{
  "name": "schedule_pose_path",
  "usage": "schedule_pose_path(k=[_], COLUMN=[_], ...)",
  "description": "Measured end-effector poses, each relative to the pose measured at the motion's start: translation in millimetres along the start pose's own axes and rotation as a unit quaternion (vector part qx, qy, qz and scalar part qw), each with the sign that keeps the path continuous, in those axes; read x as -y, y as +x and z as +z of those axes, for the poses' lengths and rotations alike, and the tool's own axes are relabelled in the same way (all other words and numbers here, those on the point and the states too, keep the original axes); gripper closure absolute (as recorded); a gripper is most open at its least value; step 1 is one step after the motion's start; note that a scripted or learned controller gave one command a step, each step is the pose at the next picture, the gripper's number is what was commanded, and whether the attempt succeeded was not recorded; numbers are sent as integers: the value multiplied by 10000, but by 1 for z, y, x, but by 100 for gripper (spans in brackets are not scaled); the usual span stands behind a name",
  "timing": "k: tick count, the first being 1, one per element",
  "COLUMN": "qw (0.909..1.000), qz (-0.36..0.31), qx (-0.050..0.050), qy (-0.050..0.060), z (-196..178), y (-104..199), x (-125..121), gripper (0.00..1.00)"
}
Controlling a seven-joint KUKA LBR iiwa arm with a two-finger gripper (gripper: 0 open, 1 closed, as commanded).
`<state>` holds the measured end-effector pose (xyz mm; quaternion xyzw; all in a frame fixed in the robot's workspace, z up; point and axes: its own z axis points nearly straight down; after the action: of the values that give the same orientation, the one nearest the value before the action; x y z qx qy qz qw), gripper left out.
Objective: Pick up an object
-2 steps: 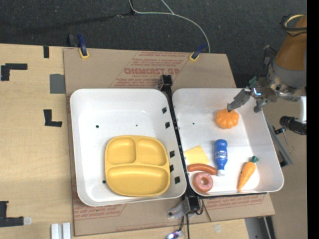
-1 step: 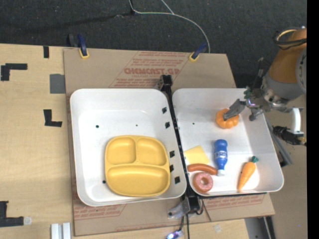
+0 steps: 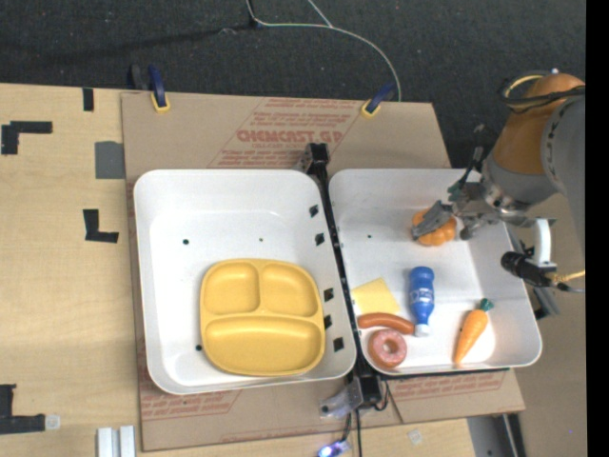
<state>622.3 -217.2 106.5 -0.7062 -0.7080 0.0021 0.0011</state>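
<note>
My gripper (image 3: pixel 441 217) reaches in from the right over the upper part of the right bin (image 3: pixel 381 190). A small orange object (image 3: pixel 433 235) sits between its dark fingers, which are closed on it. Lower in the same bin lie a blue bottle (image 3: pixel 421 296), a toy carrot (image 3: pixel 470 333), a yellow block (image 3: pixel 374 296), a red sausage (image 3: pixel 385 322) and a pink donut (image 3: pixel 387 348).
The left bin (image 3: pixel 190 187) holds a yellow divided plate (image 3: pixel 262 316) in its lower half. A black divider (image 3: pixel 328 227) separates the two bins. The arm's grey and orange wrist (image 3: pixel 528 150) hangs over the right bin's far right edge.
</note>
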Motion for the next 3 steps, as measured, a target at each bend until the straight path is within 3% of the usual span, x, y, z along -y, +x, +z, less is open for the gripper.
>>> schedule_pose_path(k=[1,2,3], qw=[10000,10000,10000], qz=[-5,8,4], qx=[-4,1,-4], qy=[-10,-46,-35], z=[-13,-74,-106], y=[1,-5,-5], x=[-1,1,1], gripper=[100,100,100])
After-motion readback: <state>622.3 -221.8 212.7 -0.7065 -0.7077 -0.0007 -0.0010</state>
